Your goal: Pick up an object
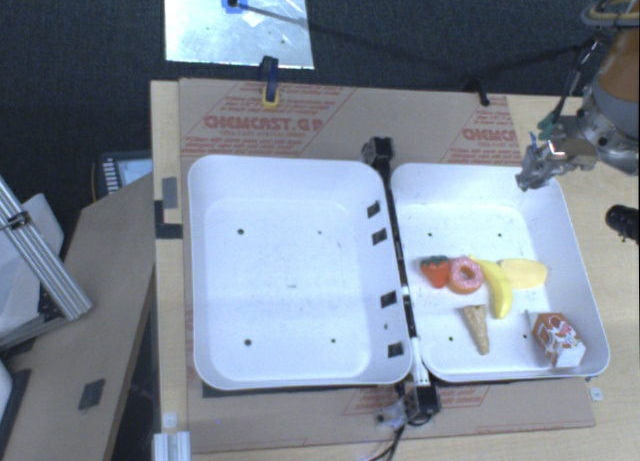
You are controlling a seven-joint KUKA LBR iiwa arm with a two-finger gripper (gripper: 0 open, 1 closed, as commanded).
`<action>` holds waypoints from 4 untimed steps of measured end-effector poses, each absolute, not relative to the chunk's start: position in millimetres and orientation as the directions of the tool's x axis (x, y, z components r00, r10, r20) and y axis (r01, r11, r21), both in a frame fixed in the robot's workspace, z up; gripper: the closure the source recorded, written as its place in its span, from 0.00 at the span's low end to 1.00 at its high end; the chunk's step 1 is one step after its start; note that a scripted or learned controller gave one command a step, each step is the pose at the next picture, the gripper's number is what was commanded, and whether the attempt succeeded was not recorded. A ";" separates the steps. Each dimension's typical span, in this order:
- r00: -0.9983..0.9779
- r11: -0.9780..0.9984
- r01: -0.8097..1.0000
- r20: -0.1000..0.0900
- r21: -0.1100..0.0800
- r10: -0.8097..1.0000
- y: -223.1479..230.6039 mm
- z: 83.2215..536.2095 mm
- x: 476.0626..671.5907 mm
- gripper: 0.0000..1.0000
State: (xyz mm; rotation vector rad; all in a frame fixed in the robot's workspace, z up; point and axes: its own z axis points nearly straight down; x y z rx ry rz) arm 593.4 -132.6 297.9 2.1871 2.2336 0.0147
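In the right bin (450, 199) lie several toy foods: a red-orange piece with a green top (435, 270), a pink donut (466, 275), a yellow banana (498, 289), a pale yellow piece (524, 271), a tan cone (477, 328) and a small orange-and-white box (557, 339). My gripper (534, 171) hangs over the bin's far right corner, well above and behind these objects. I see nothing between its fingers.
The left bin (290, 269) sits beside the right one, joined along a black clipped seam (390, 259). Both rest on a cardboard sheet (300, 119). A shiny metal plate (238, 9) lies beyond the bench. A metal rail (40, 259) stands at the left.
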 end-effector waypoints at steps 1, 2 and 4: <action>-0.025 0.025 0.999 -0.005 0.021 1.000 -132.7 308.8 594.2 1.00; -0.030 0.030 0.999 -0.006 0.024 1.000 -132.8 319.7 595.1 1.00; -0.012 0.012 1.000 0.002 0.003 1.000 -51.9 341.7 609.7 1.00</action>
